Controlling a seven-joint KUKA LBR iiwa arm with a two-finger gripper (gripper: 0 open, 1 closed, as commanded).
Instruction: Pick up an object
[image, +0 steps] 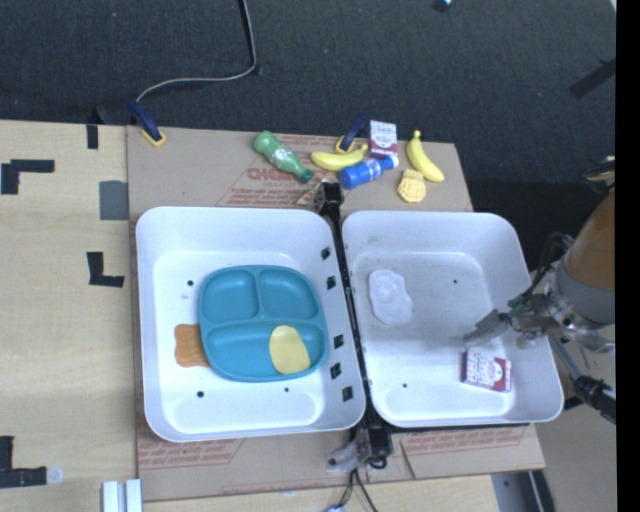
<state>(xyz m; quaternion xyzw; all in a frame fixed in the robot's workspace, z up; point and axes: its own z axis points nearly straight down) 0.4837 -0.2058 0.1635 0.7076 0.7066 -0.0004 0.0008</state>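
Observation:
My gripper (497, 325) hangs over the right side of the right bin (430, 218), reaching in from the right edge. A small red and white box (486, 371) lies flat on the bin floor just below and in front of it, apart from it. A pale, crumpled white object (389, 297) rests further left in the same bin. In the left bin (230, 215) a blue divided plate (232, 300) carries a yellow oval piece (289, 350). An orange toast-like piece (187, 346) lies against the plate's left edge.
Behind the bins on the cardboard lie a green bottle (281, 156), two bananas (337, 158) (424, 158), a blue bottle (361, 173), a small carton (383, 136) and a yellow piece (410, 186). Black clips join the bins along the middle.

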